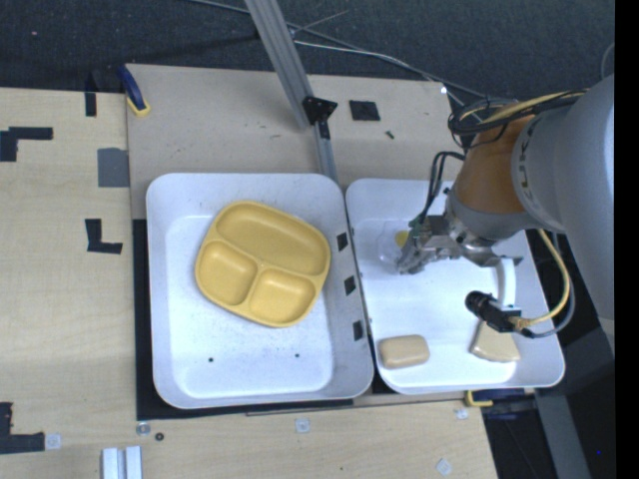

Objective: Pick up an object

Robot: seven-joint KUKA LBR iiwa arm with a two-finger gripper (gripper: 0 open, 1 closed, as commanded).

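Note:
My gripper (410,255) is low over the upper left part of the right bin (444,196), hanging from the grey arm with the orange band. A small yellow bit (400,238) shows right beside its tip; what it belongs to is unclear. A tan rounded block (403,351) lies at the bin's front left, well apart from the gripper. A second pale tan piece (493,346) lies at the front right, partly covered by the robot's own hardware. The yellow three-compartment plate (263,262) rests in the left bin (170,297).
A slanted grey metal post (290,63) stands behind the bins, its foot near their shared wall. Black clips sit along the divider (351,285). The arm's bulk covers the right bin's far right side.

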